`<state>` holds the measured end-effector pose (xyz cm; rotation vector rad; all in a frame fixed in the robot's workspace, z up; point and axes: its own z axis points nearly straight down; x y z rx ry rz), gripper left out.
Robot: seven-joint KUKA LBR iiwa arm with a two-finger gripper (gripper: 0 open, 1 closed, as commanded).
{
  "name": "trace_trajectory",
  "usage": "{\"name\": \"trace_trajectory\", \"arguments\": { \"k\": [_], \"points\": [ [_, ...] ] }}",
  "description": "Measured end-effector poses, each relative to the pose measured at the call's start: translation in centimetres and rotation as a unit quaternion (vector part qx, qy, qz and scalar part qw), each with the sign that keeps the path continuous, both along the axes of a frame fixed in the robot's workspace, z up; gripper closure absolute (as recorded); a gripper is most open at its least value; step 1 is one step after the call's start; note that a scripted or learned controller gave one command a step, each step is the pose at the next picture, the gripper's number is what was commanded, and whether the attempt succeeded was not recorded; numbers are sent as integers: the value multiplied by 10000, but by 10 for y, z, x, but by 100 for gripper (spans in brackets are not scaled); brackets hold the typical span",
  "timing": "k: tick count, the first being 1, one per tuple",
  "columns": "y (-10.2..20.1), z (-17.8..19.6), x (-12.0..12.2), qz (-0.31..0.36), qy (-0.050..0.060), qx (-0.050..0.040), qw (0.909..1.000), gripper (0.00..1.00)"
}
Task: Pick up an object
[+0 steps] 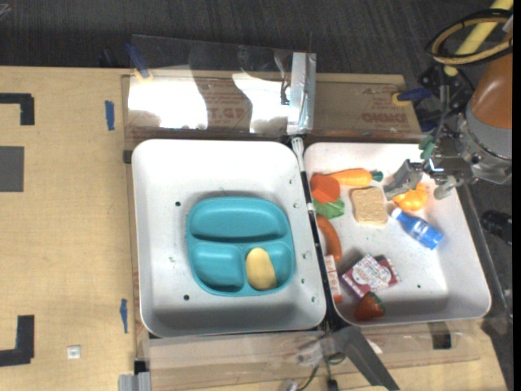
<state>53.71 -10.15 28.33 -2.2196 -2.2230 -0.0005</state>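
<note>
Both white bins look like smooth matt plastic. The teal tray inside the left bin is glossy plastic, and behind them sits shiny clear sheeting over cardboard.

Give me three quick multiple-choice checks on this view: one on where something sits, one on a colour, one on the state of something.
1. Where does the yellow potato-like piece lie?
A. In the teal tray in the left bin
B. In the right bin beside the bottle
C. On the bench outside both bins

2. What colour is the small bottle's body?
A. Green
B. Blue
C. Black

3. How does the bottle sit?
A. Upright
B. On its side
C. Stacked on the teal tray

Answers:
1 A: the yellow piece rests in a lower compartment of the teal tray, inside the left bin.
2 B: the bottle in the right bin is blue with a white end.
3 B: it lies flat on the bin floor, below the pincer.
</note>
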Motion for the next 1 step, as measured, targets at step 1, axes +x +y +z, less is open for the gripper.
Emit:
{"name": "trace_trajectory", "arguments": {
  "k": [1],
  "points": [
    [8,-91,55,-1257,30,5,9921,0]
  ]
}}
